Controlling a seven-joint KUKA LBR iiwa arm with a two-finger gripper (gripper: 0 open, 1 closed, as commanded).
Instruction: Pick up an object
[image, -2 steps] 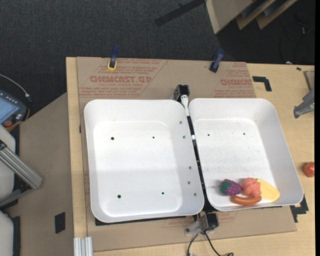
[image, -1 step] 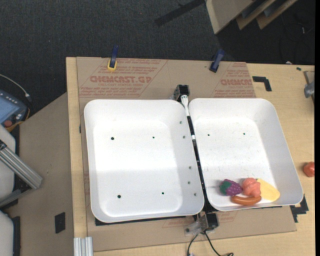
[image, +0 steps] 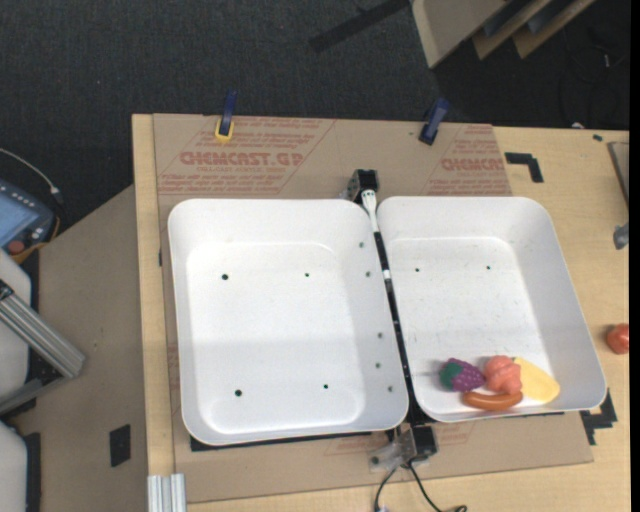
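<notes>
Toward the near corner of the right bin (image: 560, 260), on the arm's side, you have purple grapes (image: 463, 375), an orange fruit (image: 503, 373), a yellow piece (image: 540, 383) and a red sausage (image: 492, 400) clustered together; you cannot tell the gripper's state.

Two bins, one cluster in the near right corner

On the bench (image: 300, 150) two bins sit side by side, touching along their inner edges. In the right bin (image: 480, 235), four small objects crowd the near corner: grapes (image: 462, 375) leftmost, a sausage (image: 491, 400) nearest, a lumpy piece (image: 503, 373) behind it, a lemon (image: 540, 383) rightmost. The left bin (image: 200, 240) lies alongside.
</notes>
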